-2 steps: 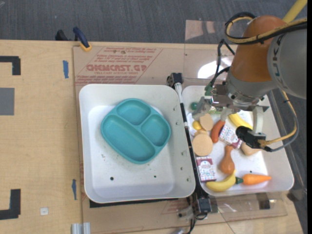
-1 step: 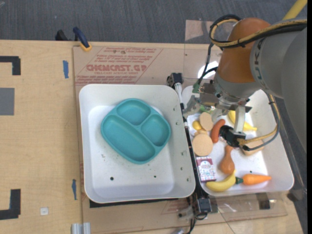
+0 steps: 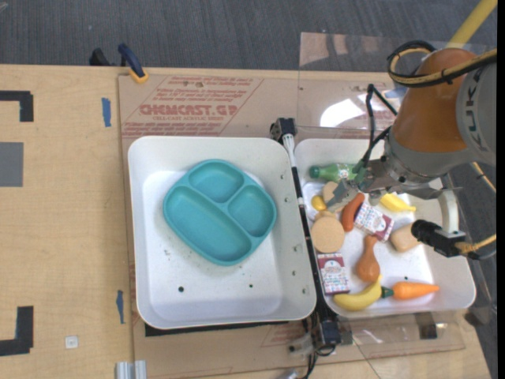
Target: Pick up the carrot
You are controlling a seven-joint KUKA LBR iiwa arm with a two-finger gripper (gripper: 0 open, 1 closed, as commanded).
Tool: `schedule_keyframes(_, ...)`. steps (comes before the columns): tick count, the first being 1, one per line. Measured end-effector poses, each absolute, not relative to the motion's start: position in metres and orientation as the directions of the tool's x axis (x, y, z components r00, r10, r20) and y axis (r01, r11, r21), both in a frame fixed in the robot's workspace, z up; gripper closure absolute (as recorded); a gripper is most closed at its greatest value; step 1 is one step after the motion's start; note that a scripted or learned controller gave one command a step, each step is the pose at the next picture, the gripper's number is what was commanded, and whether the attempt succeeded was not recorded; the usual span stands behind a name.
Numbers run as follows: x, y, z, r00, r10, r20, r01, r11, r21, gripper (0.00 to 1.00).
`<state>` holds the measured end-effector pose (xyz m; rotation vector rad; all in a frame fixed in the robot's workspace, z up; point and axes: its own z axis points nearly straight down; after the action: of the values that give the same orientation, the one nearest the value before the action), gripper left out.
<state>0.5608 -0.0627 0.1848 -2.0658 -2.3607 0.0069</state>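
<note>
Two white bins sat side by side on the tabletop (image 3: 63, 212). The left bin (image 3: 150, 290) held a blue-green plate (image 3: 219, 212) with three parts. The plate lay flat, near the middle of its bin.

The right bin (image 3: 458, 287) was full of toy food. The carrot (image 3: 412, 290) lay flat near the front edge of that bin, toward the right corner. It was orange with a green end, and the green end pointed left at the banana (image 3: 357, 298). The yellow banana lay just beside it, and the two looked like they touched. Nothing was gripping the carrot.

A brown chicken leg (image 3: 368, 260) lay just above the banana. A small red and white box (image 3: 333, 273) sat to the left of the leg. A round tan bun (image 3: 327, 233) was behind that box. A green bottle (image 3: 333, 171) lay on its side at the back of the bin. Another little packet (image 3: 374, 221) with red on it sat in the middle, and a yellow thing (image 3: 397, 204) lay to its right. A pale lump (image 3: 403, 238) sat near the right side.

The big grey and orange arm (image 3: 434, 109) came in from the right and hung over the back of the right bin. The claw (image 3: 341, 193) pointed down near the green bottle, well away from the carrot. It was too hard to tell if the claw was apart or together
</note>
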Motion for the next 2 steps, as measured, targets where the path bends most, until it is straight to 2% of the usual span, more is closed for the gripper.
schedule_keyframes(1, 0.628, 0.018, 0.185, -0.001, 1.000, 0.002, 1.000, 0.001, 0.001, 0.00)
schedule_keyframes(2, 0.548, -0.013, 0.184, -0.125, 0.992, 0.000, 0.992, 0.125, -0.005, 0.00)
